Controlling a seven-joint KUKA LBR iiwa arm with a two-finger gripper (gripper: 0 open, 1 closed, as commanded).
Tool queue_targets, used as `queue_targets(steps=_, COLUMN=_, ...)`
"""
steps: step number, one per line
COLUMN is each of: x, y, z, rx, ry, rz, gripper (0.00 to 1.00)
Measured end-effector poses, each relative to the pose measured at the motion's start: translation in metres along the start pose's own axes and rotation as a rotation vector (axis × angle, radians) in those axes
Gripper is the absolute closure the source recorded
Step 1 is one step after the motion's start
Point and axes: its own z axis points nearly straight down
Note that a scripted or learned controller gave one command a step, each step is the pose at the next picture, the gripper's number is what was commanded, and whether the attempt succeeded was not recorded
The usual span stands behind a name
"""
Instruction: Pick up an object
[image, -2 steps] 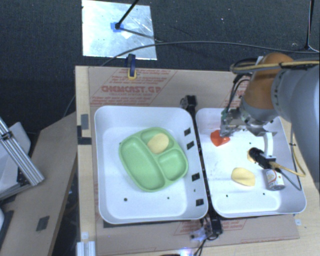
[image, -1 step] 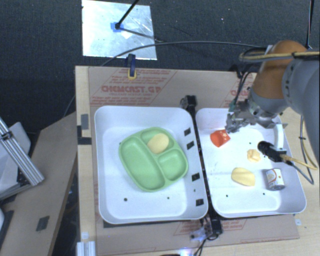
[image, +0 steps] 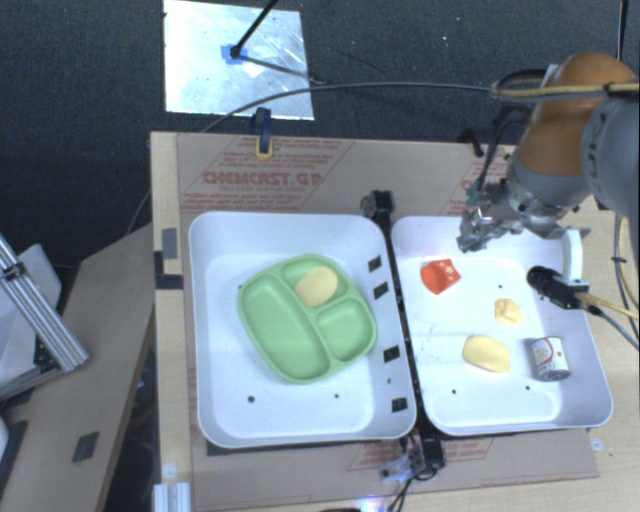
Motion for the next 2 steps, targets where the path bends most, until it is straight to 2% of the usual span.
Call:
queue_targets(steps=1, x=-0.005, y=-0.006, z=-0.050, rx=0.000, ry=-0.001, rz=0.002, gripper=1.00)
queue_targets(steps=2, x=-0.005, y=-0.005, z=-0.068, rx=0.003, ry=0.000, rz=0.000, gripper=1.00)
